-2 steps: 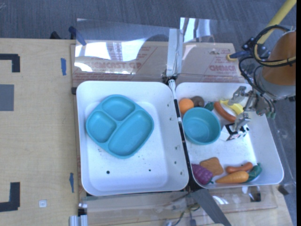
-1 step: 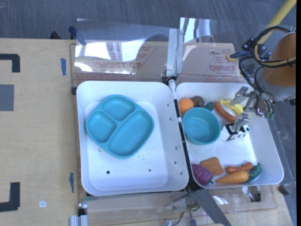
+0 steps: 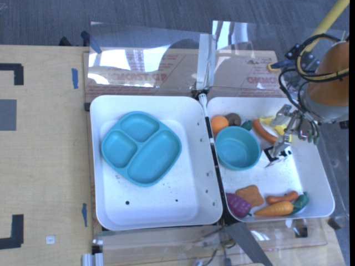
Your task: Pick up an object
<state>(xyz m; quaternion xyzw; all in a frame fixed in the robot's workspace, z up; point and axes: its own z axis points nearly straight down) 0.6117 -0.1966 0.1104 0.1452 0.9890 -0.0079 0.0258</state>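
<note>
My gripper (image 3: 280, 137) hangs over the upper right part of the right bin (image 3: 319, 173), its fingers apart and nothing gripped between them. Just to its left lie an orange-red sausage (image 3: 264, 131) and a yellow piece (image 3: 273, 121), close to the fingertips. A blue bowl (image 3: 237, 147) stands left of them. Behind the bowl sit an orange fruit (image 3: 219, 122) and a small brown item (image 3: 233, 118). Along the front wall lie purple grapes (image 3: 239, 205), a tan cracker (image 3: 250, 194), two carrots (image 3: 275, 204) and a green piece (image 3: 302, 201).
The left bin (image 3: 105, 204) holds a blue divided plate (image 3: 141, 147). Clear plastic panels (image 3: 166, 60) rise behind both bins. The arm's wrist and cables (image 3: 321, 76) fill the upper right. A bare white floor patch lies between the bowl and the carrots.
</note>
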